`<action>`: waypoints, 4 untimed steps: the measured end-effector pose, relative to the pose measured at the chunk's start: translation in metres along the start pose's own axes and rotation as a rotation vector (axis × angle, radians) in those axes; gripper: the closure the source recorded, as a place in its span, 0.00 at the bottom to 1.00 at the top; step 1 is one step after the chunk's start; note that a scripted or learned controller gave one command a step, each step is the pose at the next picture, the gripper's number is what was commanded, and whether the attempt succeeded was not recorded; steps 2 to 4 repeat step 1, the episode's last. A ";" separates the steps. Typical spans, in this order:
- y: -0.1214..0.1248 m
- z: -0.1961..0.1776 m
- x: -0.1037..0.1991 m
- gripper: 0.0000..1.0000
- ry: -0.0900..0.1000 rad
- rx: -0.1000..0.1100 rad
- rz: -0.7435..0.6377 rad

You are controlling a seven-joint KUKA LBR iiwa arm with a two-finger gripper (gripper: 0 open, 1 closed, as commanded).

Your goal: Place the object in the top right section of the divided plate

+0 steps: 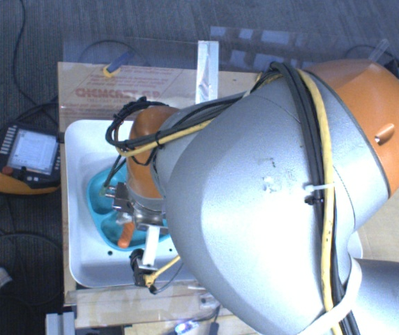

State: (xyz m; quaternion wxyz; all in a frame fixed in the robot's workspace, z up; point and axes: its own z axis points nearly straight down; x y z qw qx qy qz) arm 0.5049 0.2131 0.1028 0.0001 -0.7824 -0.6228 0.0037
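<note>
At far left, off the tabletop (81, 89), a teach pendant (24, 158) lies on the carpet among cables. Next comes the white bin (81, 208), holding the blue divided plate (99, 199). A small orange object (124, 241), carrot-like, lies at the plate's near edge, right by the claw (119, 208); whether it is gripped or merely lying there is not clear, and the tips are too hidden by the wrist to say whether they are spread or clamped.

The risk, as I judge it: the object ends up in the wrong compartment, since the plate's dividers are mostly covered, or it gets nudged over the rim if the claw comes down slightly off.

The arm (276, 180) reaches in from the right, its big grey body looming over the bin, wrist bent down over the plate.
</note>
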 end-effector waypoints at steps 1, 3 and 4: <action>-0.019 -0.032 0.015 1.00 0.001 -0.004 -0.339; -0.019 -0.032 0.015 1.00 0.001 -0.004 -0.339; -0.019 -0.032 0.015 1.00 0.001 -0.004 -0.339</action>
